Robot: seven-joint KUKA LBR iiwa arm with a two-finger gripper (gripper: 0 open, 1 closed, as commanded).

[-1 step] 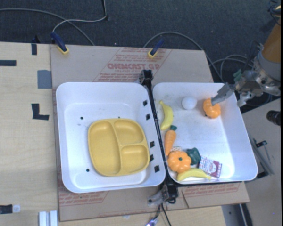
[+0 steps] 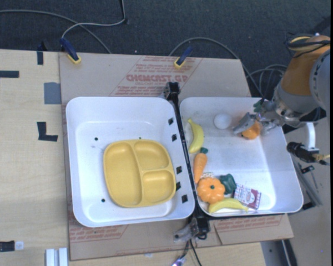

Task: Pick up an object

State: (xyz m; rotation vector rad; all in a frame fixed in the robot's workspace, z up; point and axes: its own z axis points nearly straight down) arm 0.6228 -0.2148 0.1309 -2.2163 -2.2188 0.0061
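Your gripper (image 2: 251, 127) pinches a small orange fruit (image 2: 252, 131) in the right bin (image 2: 277, 165); next, lift it straight up.

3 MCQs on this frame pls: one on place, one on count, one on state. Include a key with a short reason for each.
1. Where does the yellow three-compartment plastic plate lie?
A. left white bin
B. right white bin
C. on the cardboard

2. How many yellow toy bananas are in the right white bin?
A. one
B. two
C. four

3. What is between the fingers of the two-finger gripper?
A. the white ball
B. a small orange object
C. the toy carrot

Key: 1 A, the plate sits on the left white bin floor. 2 B, one banana by the divider, one at the near wall. 3 B, the small orange object sits between the fingertips.
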